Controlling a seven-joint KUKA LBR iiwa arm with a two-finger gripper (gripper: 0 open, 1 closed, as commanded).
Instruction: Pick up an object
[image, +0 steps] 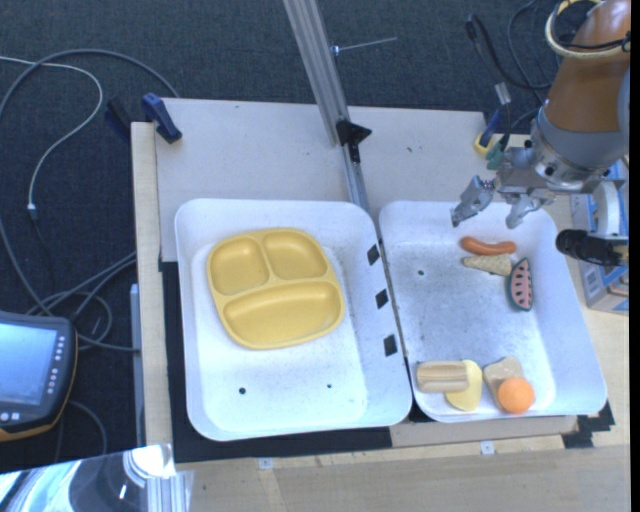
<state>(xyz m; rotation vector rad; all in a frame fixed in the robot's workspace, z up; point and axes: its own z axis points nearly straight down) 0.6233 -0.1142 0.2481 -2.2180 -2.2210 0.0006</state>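
My gripper hangs open over the far edge of the right bin, with nothing between its fingers. Just below it lies a small sausage, and beside that a tan wedge and a watermelon slice. At the bin's near edge sit a bread-like block, a yellow piece, a tan cube and an orange ball.
A yellow divided plate rests in the left bin. A slanted metal pole rises from between the bins at the back. Cables and a blue clamp lie off the bench to the left.
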